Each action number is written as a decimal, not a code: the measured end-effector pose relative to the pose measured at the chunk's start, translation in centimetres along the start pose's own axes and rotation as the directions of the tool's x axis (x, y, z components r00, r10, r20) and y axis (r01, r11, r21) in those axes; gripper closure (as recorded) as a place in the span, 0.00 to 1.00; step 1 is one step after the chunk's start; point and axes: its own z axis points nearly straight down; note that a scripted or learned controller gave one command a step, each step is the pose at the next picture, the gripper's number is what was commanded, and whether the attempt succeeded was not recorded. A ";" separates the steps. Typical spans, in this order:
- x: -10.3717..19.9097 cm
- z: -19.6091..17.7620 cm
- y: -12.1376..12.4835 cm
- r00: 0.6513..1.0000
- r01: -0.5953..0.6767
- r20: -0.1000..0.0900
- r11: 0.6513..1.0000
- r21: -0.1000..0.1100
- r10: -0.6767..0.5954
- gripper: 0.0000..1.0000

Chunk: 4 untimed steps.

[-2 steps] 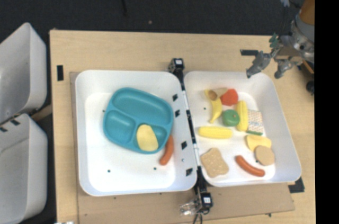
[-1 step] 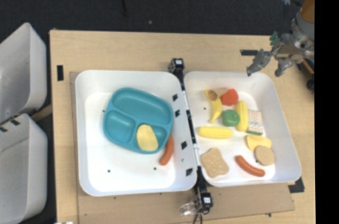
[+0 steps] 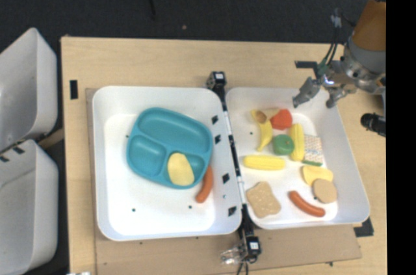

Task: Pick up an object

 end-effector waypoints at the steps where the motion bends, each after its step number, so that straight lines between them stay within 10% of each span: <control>1: -0.6 6.3 0.3 1.000 -0.002 0.000 1.000 0.000 0.002 0.00; 3: -1.5 11.9 1.0 1.000 -0.004 -0.001 1.000 -0.011 0.004 0.00; 4: -1.6 10.7 1.2 1.000 -0.003 0.001 1.000 -0.016 0.003 1.00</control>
